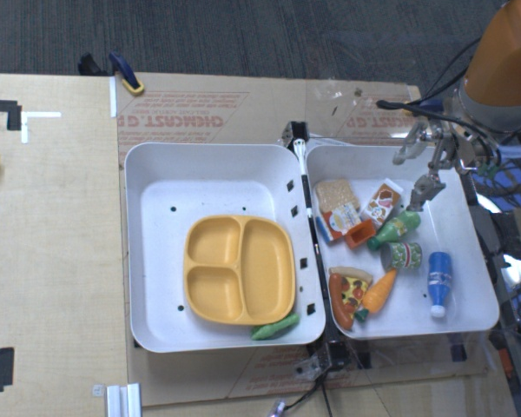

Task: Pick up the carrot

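The left bin (148, 233) contains a yellow divided plate (240, 269) near its centre. A green pea pod (274, 327) lies at the plate's front edge, against the bin's front wall.

The right bin (469, 311) holds a cluster of toy foods. A slice of bread (337, 196) lies at the rear left, with a small white-and-red packet (383, 204) beside it. A green bottle (393, 230) lies tilted near the centre, above a green can (405, 254).

The carrot (379, 291) lies in the front half of the right bin, pointing toward the front left. A pizza slice (348, 295) touches its left side, and the green can sits just behind its leaf end. A blue bottle (439, 281) lies well to its right.

The gripper (424, 191) hangs above the rear of the right bin, apart from the carrot; nothing appears between its fingers, and whether they are spread or closed cannot be determined from this angle.
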Available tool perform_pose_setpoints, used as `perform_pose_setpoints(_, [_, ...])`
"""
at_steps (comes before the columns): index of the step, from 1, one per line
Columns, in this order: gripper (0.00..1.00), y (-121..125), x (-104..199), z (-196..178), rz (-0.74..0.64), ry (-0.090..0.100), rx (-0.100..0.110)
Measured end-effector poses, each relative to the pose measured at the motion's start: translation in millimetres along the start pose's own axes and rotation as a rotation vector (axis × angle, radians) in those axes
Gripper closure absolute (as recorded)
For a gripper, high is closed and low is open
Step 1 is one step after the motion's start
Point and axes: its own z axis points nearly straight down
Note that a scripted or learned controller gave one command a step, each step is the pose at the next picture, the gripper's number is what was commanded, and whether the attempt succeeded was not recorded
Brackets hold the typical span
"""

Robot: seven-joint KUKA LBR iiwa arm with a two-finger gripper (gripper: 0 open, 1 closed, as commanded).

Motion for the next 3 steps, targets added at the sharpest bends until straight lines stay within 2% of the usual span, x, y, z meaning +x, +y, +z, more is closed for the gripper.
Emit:
perform_pose_setpoints(1, [0.00,12,44,92,-0.023,-0.026,0.004])
perform_pose_setpoints(2, [0.00,42,84,99,0.200,-0.063,0.007])
perform_pose_setpoints(3, [0.00,43,112,100,0.329,-0.065,-0.001])
